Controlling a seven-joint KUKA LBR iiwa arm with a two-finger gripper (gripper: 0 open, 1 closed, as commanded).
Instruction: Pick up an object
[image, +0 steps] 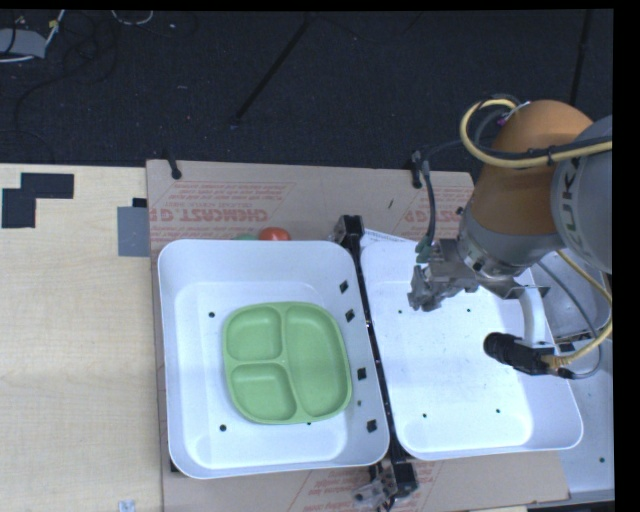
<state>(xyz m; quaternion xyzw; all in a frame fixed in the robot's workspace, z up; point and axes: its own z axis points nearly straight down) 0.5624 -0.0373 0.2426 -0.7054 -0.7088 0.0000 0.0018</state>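
The green plate (287, 362) is lying flat in the left bin (190, 290), untouched. The pincer (425, 295) is hanging over the right bin (500, 420), well apart from it; probably carrying nothing, though I cannot tell its spread.

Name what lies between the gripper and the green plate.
In the camera view, a black divider where the two bins meet separates the gripper from the green plate.
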